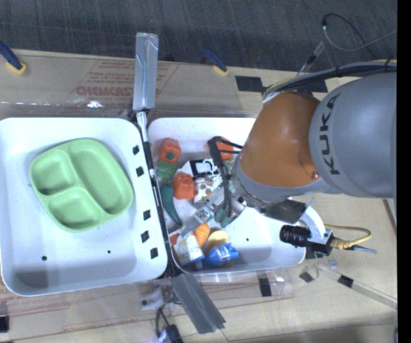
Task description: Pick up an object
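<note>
Objects for the pick are all sitting piled in the right bin (262,256), crowded up against the wall it shares with the left bin (5,191). Using that shared wall as the landmark: an orange toy (169,150) is lying just beside it toward the far end, a red-orange lump (184,185) is sitting a bit further along, and a black-and-white printed card (204,168) is lying just past that. Toward the near end of the wall, a blue and yellow item (219,254) and a small orange piece (201,233) are bunching together with some packaging. My guess is everything is heaping there because the bin is shallow and stuff is just getting dumped and shoved around by repeated tries, not arranged on purpose.

On the other side of the wall, a green divided plate (82,184) is lying flat in the left bin, well apart from the pile.

Arm pose: the KUKA arm (348,141) is reaching in from the right and bending down over the right bin, with the orange band (284,145) hanging over the bin's middle. The end effector (223,204) is dipping into the clutter near the printed card, roughly pointing toward the shared wall. Honestly I cannot tell whether it's wide, narrow or gripping anything, since the wrist is covering it and the clutter is muddying things.

Both bins are resting on the table (377,313).
</note>
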`<control>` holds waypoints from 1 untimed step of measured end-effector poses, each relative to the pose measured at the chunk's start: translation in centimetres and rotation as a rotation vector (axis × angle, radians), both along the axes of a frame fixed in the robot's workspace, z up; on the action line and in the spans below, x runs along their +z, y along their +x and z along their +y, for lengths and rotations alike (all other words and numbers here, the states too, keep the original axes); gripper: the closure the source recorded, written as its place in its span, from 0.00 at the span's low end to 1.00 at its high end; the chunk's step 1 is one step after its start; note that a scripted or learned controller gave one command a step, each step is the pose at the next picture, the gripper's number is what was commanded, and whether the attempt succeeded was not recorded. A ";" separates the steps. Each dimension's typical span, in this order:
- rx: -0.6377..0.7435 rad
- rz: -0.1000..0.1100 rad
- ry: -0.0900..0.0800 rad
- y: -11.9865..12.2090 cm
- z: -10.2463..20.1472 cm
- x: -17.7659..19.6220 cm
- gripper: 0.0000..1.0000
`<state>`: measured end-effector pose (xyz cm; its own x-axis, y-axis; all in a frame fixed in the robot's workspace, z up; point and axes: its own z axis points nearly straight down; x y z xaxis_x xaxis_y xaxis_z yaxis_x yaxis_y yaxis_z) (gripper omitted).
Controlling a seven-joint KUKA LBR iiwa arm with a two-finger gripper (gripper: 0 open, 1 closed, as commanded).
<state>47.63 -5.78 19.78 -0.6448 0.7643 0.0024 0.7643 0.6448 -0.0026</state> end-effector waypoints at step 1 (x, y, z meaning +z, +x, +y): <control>-0.274 -0.002 -0.002 1.8 1.2 -0.7 0.00</control>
<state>49.44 -4.62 19.08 -0.4144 0.9101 0.0003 0.9101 0.4144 -0.0021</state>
